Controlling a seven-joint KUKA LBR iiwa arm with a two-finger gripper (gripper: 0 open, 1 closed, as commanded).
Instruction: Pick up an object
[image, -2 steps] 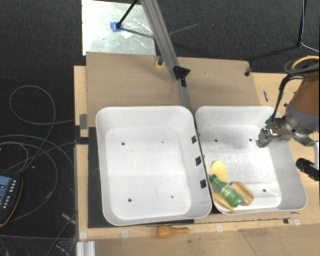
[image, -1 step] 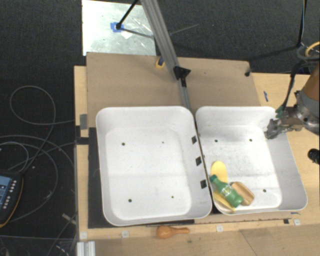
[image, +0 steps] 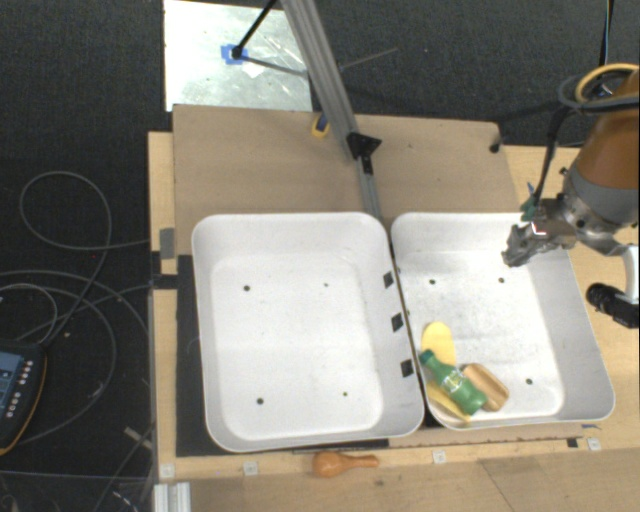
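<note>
green bottle (image: 452, 381) lies in right bin (image: 560, 330) | fingers (image: 517, 249) well apart from it | spread: cannot tell

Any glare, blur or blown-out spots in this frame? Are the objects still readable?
Camera view: both white bins look near-overexposed, with little surface detail; the bright floor patch at the top is glary; the hand is soft and dark; the green bottle and yellow piece stay readable, with slightly fuzzy edges.

Black cables (image: 60, 250) (looped) beside the bench (image: 250, 160).
</note>
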